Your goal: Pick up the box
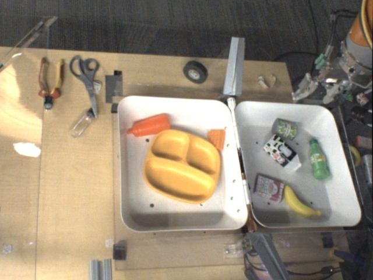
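Observation:
A small black-and-white patterned box lies tilted in the middle of the right bin. A flat pink-purple packet lies near that bin's front left corner. My gripper hangs at the upper right, over the right bin's far edge and well behind the patterned box, with nothing seen in it. The arm's orange band shows at the frame's right edge.
The right bin also holds a green can, a green bottle and a banana. The left bin holds a yellow divided tray and a carrot. Scissors, pliers and a tape roll lie on the bench.

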